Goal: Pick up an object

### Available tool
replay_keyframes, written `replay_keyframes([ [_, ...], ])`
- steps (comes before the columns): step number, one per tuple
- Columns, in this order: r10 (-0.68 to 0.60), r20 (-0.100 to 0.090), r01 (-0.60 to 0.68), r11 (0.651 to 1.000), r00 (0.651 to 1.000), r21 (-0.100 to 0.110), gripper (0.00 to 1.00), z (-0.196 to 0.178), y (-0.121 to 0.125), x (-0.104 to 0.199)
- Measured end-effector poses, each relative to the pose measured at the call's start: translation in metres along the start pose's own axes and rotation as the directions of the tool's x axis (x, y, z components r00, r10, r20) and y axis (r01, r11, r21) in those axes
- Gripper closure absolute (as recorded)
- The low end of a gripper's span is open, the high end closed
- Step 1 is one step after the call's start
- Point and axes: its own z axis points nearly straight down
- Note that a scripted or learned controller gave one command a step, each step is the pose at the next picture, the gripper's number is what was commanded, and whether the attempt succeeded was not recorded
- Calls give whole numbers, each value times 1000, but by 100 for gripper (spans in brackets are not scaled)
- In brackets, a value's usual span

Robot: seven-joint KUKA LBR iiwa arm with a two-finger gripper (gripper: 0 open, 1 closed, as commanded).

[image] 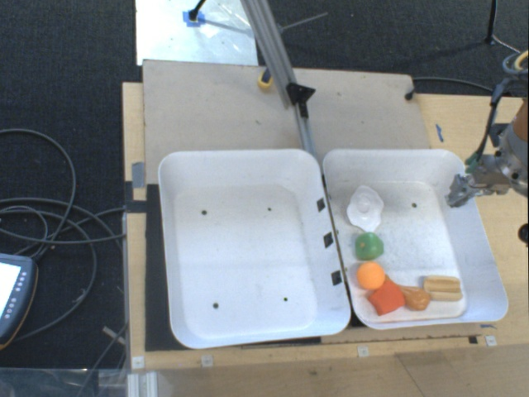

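The right bin point(475, 246) holds a white crumpled object point(364, 208), a green ball point(369, 245), an orange ball point(371, 275), a red block point(385, 298), a small orange-brown piece point(417, 299) and a tan bread-like roll point(442, 287). My gripper point(460, 192) hangs at the bin's upper right rim, well to the right of the white object and apart from every item. Nothing shows between its fingers.
The left bin point(178, 246) lies beside the right one, with black clips along the shared rim point(328, 240). A grey pole point(273, 40) slants across the back board. Cables and a tablet point(12, 292) lie on the floor at left.
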Motion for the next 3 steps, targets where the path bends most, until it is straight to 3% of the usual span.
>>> replay_keyframes([
  [1, -1, 0, 1, 1000, 1000, -1, 100, -53, 2, -1],
  [3, -5, -5, 5, 1000, 1000, 6, 100, -25, 39, 105],
])
